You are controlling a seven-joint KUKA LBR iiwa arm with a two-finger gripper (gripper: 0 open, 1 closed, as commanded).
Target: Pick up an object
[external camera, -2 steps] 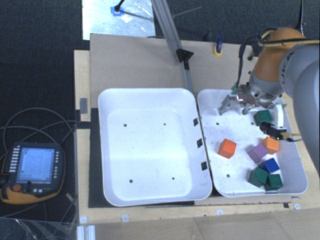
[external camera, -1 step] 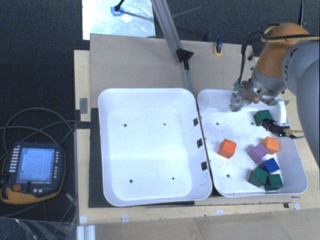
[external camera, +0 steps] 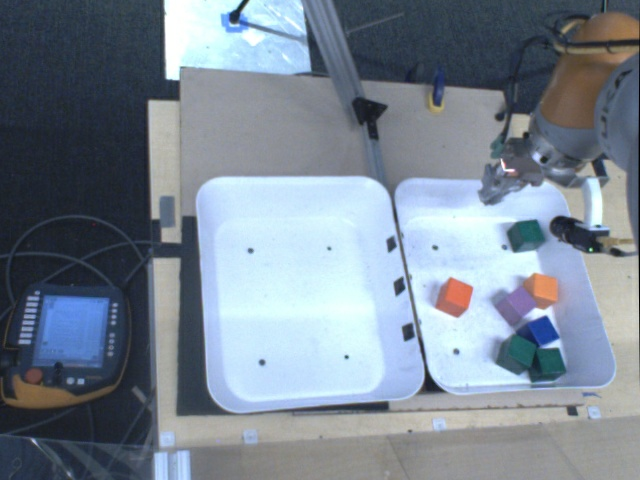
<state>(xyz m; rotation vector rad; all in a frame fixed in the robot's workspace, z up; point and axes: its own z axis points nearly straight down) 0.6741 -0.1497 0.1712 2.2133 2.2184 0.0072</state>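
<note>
Several coloured blocks lie in the right bin (external camera: 430, 268). An orange block (external camera: 454, 296) sits near its middle. A green block (external camera: 525, 235) rests toward the far right. A purple block (external camera: 516, 305), a second orange block (external camera: 542, 288), a blue block (external camera: 541, 330) and two dark green blocks (external camera: 520, 352) cluster in the near right corner. My gripper (external camera: 494, 190) hangs over the bin's far edge, up and left of the green block, with nothing seen between its fingers.
The left bin (external camera: 220, 268) sits beside the right one. A slanted metal pole (external camera: 340, 58) crosses the back of the bench. A teach pendant (external camera: 65, 343) lies on the floor at left. A black cable fitting (external camera: 578, 233) hangs by the right bin's far right rim.
</note>
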